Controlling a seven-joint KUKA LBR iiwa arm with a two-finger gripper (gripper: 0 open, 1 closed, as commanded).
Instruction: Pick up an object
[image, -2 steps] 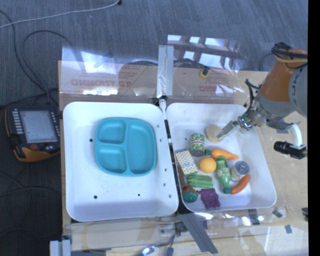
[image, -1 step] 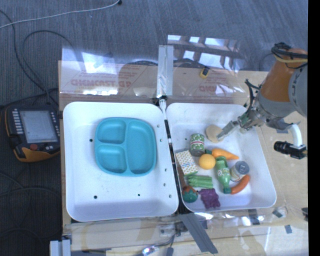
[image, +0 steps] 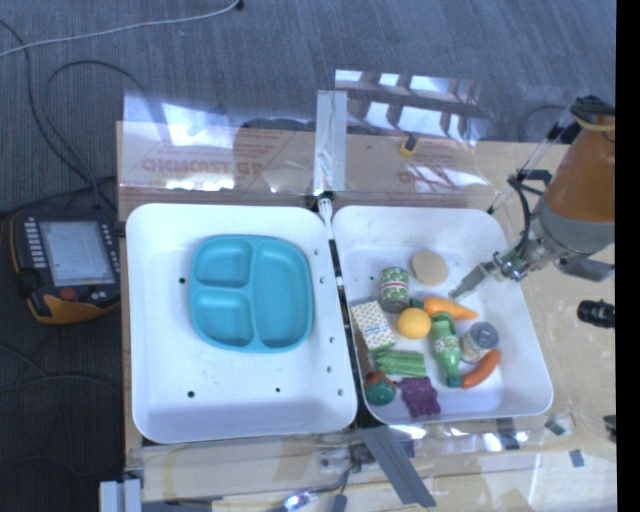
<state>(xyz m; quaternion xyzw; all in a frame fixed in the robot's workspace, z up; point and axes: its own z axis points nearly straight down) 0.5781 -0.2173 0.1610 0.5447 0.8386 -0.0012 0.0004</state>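
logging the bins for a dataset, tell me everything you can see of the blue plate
The blue plate is a light turquoise, rounded-square divided tray, plastic by its look, with three compartments: two smaller ones on its left half, one larger on the right. It lies flat, right way up, turned slightly askew, near the middle of the left white bin. It rests on the bin floor, apart from the walls. Nothing lies in its compartments, and nothing else touches it.

Grey-bodied arm (image: 585, 215) with a broad orange band (image: 585, 175) above the wrist (rounded, almost barrel-shaped). Thin dark cables looped beside the band. Slim metallic two-finger gripper (image: 462, 290) at the end, pale grey and narrow.
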